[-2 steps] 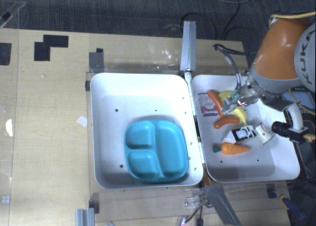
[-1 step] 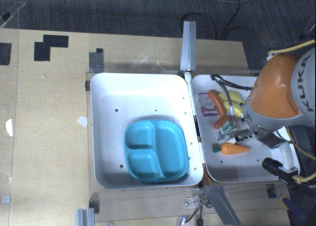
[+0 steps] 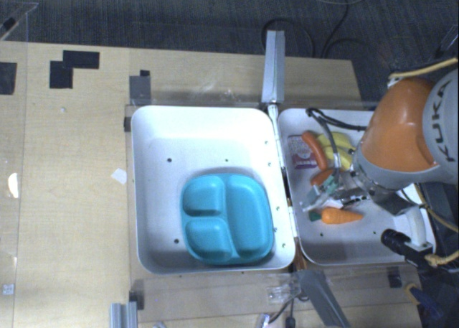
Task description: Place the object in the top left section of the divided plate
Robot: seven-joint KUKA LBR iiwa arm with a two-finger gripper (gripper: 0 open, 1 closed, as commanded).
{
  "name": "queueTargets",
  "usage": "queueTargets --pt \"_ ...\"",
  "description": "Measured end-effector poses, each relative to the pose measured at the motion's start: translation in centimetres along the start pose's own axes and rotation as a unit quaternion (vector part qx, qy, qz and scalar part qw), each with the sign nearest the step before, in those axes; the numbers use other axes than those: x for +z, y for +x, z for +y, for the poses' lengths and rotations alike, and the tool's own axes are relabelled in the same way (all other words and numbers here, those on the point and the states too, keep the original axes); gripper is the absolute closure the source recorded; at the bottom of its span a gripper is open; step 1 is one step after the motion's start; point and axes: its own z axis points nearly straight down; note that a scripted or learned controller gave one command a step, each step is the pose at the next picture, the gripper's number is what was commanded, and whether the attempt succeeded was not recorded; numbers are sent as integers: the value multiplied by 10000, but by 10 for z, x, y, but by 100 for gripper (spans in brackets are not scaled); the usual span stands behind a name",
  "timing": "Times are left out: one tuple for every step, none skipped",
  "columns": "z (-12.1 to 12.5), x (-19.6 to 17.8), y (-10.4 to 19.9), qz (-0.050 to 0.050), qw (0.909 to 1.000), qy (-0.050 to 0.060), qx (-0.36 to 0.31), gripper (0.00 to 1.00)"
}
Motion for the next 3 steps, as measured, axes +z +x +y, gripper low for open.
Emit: queueTargets --pt "20 0 75 1 9989 -4 -461 0" --pt "22 -11 74 -3 9989 -28 -462 100" --pt "30 0 113 3 9987 -3 -514 100"
